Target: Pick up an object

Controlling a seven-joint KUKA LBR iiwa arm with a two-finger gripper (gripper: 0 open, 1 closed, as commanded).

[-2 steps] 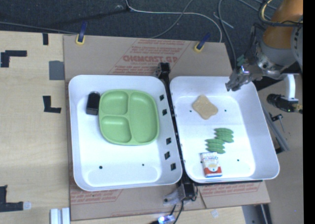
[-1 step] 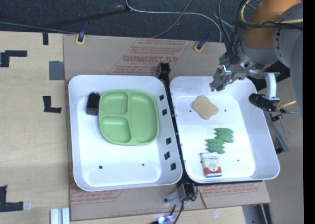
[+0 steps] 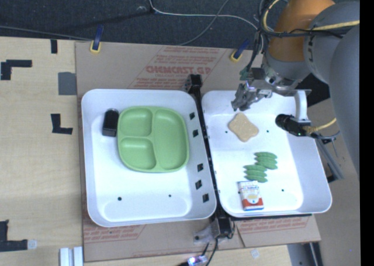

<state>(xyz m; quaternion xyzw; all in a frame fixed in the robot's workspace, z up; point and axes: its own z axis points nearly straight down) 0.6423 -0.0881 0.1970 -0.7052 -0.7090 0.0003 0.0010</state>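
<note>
My gripper (image 3: 241, 103) hangs over the back of the right bin (image 3: 292, 200), just above and behind a tan slice of bread (image 3: 242, 127). Nothing shows between its fingers. Further toward the front of the same bin lie two green pea pods (image 3: 260, 167) and a small red and white box (image 3: 251, 195). In the left bin (image 3: 99, 194) sits a green divided plate (image 3: 153, 139), with a small black block (image 3: 110, 123) at its left edge.
A black divider with clips (image 3: 201, 142) runs between the two bins. Cables (image 3: 175, 10) trail across the dark surface behind the bench. The arm's grey and orange body (image 3: 304, 25) fills the upper right.
</note>
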